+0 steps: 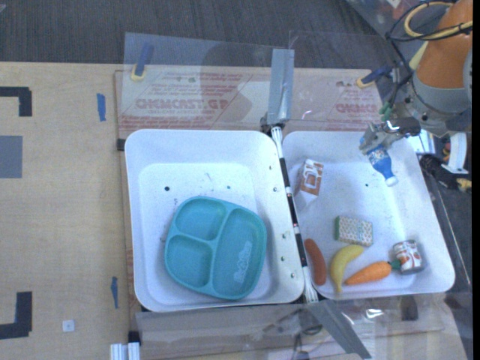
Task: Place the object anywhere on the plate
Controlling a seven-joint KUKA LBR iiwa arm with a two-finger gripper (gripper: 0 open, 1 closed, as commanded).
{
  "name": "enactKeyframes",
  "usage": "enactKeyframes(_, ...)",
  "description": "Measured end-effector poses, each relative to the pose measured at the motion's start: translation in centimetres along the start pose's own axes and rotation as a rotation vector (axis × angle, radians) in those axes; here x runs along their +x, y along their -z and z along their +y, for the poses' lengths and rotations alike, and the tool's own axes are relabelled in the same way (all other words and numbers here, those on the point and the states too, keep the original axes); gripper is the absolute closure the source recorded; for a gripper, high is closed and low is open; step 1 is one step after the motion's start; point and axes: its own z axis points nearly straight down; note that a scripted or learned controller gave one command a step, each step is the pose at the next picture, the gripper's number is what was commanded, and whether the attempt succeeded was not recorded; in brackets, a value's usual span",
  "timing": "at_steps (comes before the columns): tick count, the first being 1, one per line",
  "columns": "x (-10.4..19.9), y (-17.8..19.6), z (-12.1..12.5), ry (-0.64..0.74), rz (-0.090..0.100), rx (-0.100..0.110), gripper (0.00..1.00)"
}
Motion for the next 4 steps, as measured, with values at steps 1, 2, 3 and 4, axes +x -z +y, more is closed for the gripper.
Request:
enactKeyframes(1,8.0,0.3,-5.6,-0.035,0.002,0.002,1.0)
enactKeyframes(2,16.7,4.5,-12.7,0.037,0.003,0.004,1.0)
enactKeyframes(3,22.2,-0.2,-10.8,0.108,0.002,0.004,1.0)
enactKeyframes(4,28.9,-2.1,-11.1,0.278,0.003,0.005,1.0)
